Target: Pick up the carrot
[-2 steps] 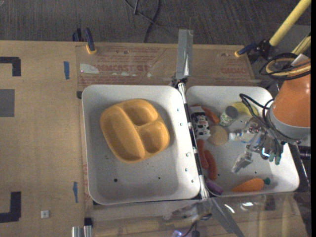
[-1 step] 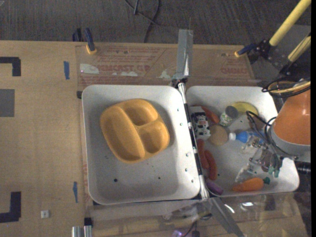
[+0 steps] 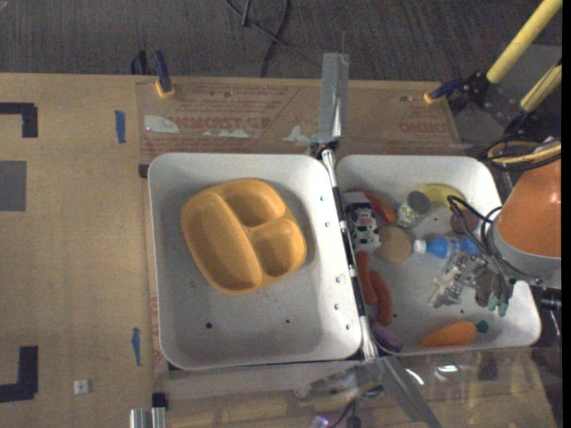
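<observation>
Currently approach step: two-finger gripper [image 3: 493, 303], finger state indeterminate, poised just above tapered orange carrot [image 3: 450, 333] lying near front edge of right-hand shallow white bin [image 3: 522, 335]; next, lower and close.

Carrot [image 3: 450, 333] lies clear on its left; gripper [image 3: 490, 294] just above; bin wall [image 3: 526, 328] close right

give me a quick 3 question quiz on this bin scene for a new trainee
1. True or false: the carrot lies in the left bin.
2. Which bin holds the yellow divided plate: A left, B right?
3. The carrot lies near which edge of the right bin: the near or the far one?

Key: 1 false, it lies in the right bin, below the gripper. 2 A. 3 near edge.
</observation>
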You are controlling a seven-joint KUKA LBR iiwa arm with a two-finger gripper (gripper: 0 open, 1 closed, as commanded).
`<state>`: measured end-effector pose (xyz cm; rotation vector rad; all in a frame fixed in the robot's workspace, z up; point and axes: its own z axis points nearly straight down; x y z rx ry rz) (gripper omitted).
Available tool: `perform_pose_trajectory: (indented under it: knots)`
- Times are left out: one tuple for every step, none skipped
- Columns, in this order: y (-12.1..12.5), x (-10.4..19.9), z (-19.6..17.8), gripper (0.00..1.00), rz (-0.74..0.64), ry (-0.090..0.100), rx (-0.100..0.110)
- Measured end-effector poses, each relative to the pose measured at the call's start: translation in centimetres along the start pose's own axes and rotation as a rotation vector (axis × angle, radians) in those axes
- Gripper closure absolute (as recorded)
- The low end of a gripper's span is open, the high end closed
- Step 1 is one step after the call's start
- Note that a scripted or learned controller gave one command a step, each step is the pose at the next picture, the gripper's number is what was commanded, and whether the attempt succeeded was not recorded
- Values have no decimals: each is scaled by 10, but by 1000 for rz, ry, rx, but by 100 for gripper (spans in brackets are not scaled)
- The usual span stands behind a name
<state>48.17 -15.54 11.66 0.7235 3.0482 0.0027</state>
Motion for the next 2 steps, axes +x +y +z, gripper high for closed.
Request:
perform_pose_trajectory:
  knots:
    - [0,0,0,0,0,0,0]
    - [1,-1,-10,100,0,-6,-2]
